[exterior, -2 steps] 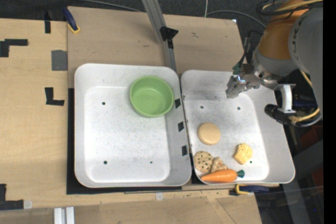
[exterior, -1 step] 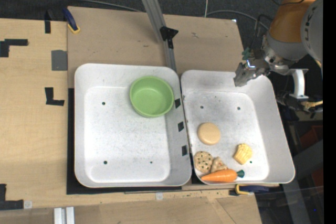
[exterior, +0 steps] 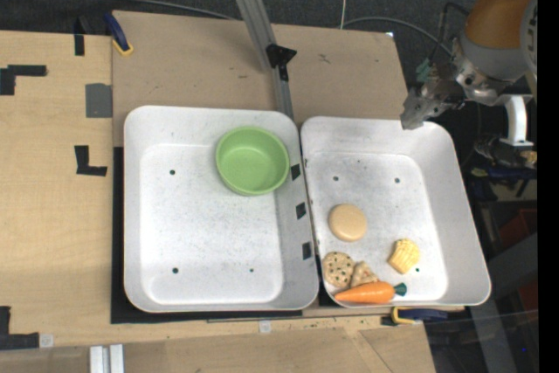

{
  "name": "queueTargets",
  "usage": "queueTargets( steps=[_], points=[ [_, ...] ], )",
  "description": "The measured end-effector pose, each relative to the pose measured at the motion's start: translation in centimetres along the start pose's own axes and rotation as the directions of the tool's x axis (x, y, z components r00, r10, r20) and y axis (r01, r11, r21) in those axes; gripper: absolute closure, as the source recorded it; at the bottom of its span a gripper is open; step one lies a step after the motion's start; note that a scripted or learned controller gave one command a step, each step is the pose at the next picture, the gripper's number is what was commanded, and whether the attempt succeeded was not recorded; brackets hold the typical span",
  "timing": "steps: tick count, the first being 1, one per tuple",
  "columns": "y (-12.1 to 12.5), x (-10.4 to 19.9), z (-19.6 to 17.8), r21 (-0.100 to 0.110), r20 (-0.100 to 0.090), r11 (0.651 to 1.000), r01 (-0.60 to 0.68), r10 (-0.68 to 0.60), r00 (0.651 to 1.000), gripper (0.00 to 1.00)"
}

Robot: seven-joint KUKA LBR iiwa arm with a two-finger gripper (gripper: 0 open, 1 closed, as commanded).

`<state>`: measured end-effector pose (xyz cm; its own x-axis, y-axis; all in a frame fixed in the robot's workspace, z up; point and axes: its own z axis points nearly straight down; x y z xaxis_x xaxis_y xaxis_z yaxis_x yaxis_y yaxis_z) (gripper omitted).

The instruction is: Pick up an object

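On your counter (exterior: 52, 188), the right bin (exterior: 437, 188) held a carrot (exterior: 367, 293), cookie (exterior: 337, 267), corn (exterior: 403, 256) and bun (exterior: 348, 222); the left bin (exterior: 157, 223), a bowl (exterior: 251, 160). Beyond, your hand (exterior: 417, 111) hovered at the right bin's far rim; you couldn't tell its spread.

The bowl (exterior: 252, 160) sits in the left bin (exterior: 148, 214) at its back right, while in the right bin (exterior: 437, 188) the bun (exterior: 348, 222) lies behind the cookie (exterior: 337, 268), the carrot (exterior: 370, 293) and the corn piece (exterior: 403, 256).
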<state>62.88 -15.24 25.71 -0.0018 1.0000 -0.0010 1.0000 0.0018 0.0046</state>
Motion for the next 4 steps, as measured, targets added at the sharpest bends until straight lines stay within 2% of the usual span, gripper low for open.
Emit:
queueTargets(
  steps=[2, 3, 4],
  points=[
    [-4.4, 11.0, -0.5, 0.007, -0.003, 1.000, 0.005, -0.005, 1.000, 1.00],
    [-5.6, 16.5, -0.5, 0.008, -0.003, 1.000, 0.005, -0.005, 1.000, 1.00],
    [-8.4, 21.9, -0.1, 0.009, -0.002, 1.000, 0.005, -0.005, 1.000, 1.00]
  ],
)
